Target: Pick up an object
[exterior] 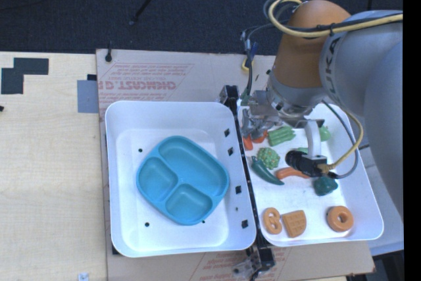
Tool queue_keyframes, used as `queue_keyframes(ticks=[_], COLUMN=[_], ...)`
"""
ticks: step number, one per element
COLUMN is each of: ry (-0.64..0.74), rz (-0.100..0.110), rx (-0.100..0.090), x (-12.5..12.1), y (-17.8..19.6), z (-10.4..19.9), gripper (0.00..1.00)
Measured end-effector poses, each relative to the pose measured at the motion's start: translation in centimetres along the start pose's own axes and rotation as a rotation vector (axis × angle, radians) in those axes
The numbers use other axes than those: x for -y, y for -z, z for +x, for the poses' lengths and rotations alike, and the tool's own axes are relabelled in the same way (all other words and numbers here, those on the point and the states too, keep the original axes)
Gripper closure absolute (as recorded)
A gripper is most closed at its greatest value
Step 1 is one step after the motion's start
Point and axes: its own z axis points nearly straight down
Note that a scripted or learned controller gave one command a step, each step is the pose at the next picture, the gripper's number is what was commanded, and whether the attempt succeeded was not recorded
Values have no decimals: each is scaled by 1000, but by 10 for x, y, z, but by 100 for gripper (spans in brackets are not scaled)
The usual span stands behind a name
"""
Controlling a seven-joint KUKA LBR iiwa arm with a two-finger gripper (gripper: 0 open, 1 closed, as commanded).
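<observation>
Dark carpet (164,3) with cables is seen beyond the pale wooden bench (46,174). Toy food (296,174) is scattered in the right bin (368,220); the pincer (253,131) is lowered at its ten o'clock corner, its grip impossible to judge.

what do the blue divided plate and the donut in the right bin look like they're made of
Blue divided plate: probably moulded plastic, with a smooth, evenly coloured, slightly glossy surface. Donut: likely plastic or rubbery toy food, uniformly orange and matte; the view leaves it open which.

A divided plate (182,179) lies in the left bin (122,220); toy foods (294,222) fill the right bin (367,224)
</observation>
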Motion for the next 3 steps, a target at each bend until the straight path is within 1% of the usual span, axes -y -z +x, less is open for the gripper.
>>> queue_keyframes(ticks=[1, 2, 3], ry=[1, -1, -5], rz=[-1, -2, 3], rx=[0, 0, 2], x=[-25, -38, -24], y=[-8, 7, -5], z=[48, 68, 65], gripper=[100, 100, 100])
